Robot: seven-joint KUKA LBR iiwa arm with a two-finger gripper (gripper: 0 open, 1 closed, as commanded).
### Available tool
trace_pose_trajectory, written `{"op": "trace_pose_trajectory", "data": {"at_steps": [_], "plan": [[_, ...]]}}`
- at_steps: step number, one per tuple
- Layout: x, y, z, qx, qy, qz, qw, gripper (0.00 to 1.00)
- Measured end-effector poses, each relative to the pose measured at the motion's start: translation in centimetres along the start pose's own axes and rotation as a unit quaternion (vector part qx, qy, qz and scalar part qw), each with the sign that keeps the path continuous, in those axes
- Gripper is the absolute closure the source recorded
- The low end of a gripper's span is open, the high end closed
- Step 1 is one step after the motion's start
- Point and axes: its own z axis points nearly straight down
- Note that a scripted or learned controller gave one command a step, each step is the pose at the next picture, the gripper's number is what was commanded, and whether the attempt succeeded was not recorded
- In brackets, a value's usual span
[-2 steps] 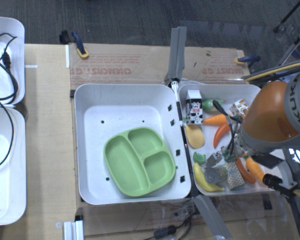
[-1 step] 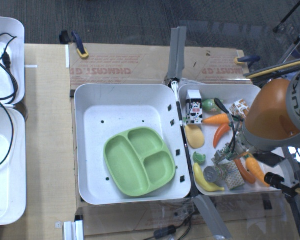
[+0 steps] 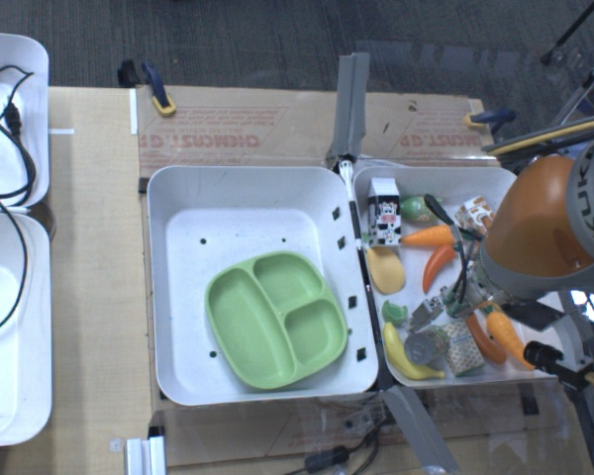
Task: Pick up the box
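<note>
The box [image 3: 384, 212] is small and white with black print. It stands in the right bin [image 3: 431, 173], at the bin's far left corner against the divider. My gripper [image 3: 447, 307] hangs below the orange wrist band, low over the middle of the right bin. It is above a grey crumpled item [image 3: 427, 345], well toward the near side from the box and apart from it. The arm hides the bin's right part.
Around the box lie a green piece [image 3: 413, 208], an orange carrot [image 3: 431, 236], an orange pepper [image 3: 438, 264] and a tan piece [image 3: 386, 270]. A banana [image 3: 404, 355] lies at the near edge. The left bin [image 3: 178, 265] holds a green divided plate [image 3: 277, 318].
</note>
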Motion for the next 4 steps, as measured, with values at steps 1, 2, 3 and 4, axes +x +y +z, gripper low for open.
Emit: {"op": "trace_pose_trajectory", "data": {"at_steps": [1, 2, 3, 4], "plan": [[-2.9, 4.4, 1.2, -0.004, -0.002, 0.058, 0.9983, 0.0], [-1.7, 1.9, 1.8, 0.001, 0.0, 0.237, 0.9715, 0.0], [-1.7, 3.8, 1.8, 0.002, 0.0, 0.388, 0.9215, 0.0], [-2.8, -0.9, 1.8, 0.002, 0.0, 0.5, 0.8662, 0.0]]}}
